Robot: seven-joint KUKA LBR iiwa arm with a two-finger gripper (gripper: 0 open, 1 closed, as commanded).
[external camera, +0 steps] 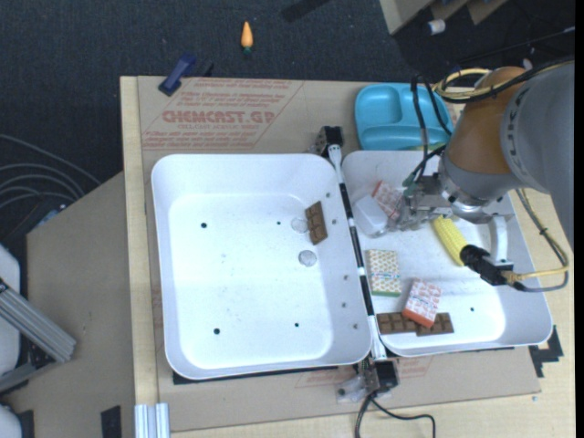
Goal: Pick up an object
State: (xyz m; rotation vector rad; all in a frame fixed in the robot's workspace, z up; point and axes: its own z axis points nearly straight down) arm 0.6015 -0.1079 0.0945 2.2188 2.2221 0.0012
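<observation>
In the far half of the right-hand shallow white bin (482, 286), the two-finger gripper (412, 206) sits low over the contents, the arm reaching in from the right. Open or closed: cannot tell, since the wrist body covers the tips from this angle. Nothing is seen held.

Just beside the gripper, on the side toward the wall between the bins: a small pink-and-white printed packet (387, 196). Nearer the camera from it lies a pale whitish wrapped piece (369, 215), close to that wall. These are judged the likeliest targets, as the gripper is lowered right next to them. Contact cannot be resolved.

On the gripper's other side, slightly nearer the camera: a yellow cylindrical stick (448, 238), lying at a slant, apart from the packet.

Farther toward the camera: a small checkered card packet (383, 263), then an orange-and-white box (422, 302) resting partly on a flat brown segmented bar (409, 323).

Well apart, in the left-hand white bin (237, 272): a second brown bar (316, 222) and two clear round discs (307, 258).

Judgement: the items lie loose and scattered, so each stands as a separate target. The wall close by may crowd a grasp on the pale piece.
</observation>
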